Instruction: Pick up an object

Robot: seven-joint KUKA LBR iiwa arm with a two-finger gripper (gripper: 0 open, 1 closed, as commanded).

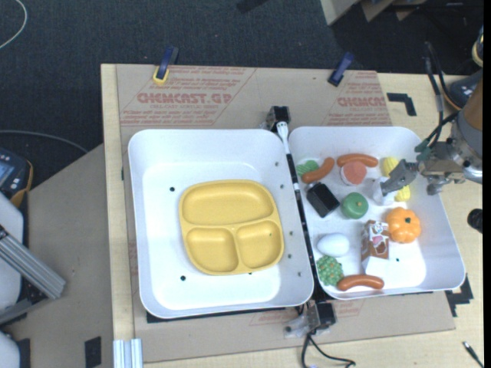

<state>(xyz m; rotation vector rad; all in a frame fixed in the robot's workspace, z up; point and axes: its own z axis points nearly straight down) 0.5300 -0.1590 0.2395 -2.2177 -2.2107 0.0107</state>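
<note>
The right bin (437,244) holds several toy foods. Among them are a black block (322,199), a green apple (354,205), an orange pumpkin (403,225), a white egg (333,244), a pink round piece (354,173), yellow corn (390,164) and a small yellow piece (402,195). Two sausages (357,159) (360,283) lie at the bin's far and near ends. My gripper (396,181) hangs over the bin's upper right part, just above the small yellow piece and beside the corn. I see nothing held in it.
The left bin (153,205) carries a yellow divided plate (230,226). A broccoli piece (330,269) and a brown-and-white box (376,240) lie near the right bin's front. Clamps (163,66) (341,69) grip the board's far edge. The arm enters from the right.
</note>
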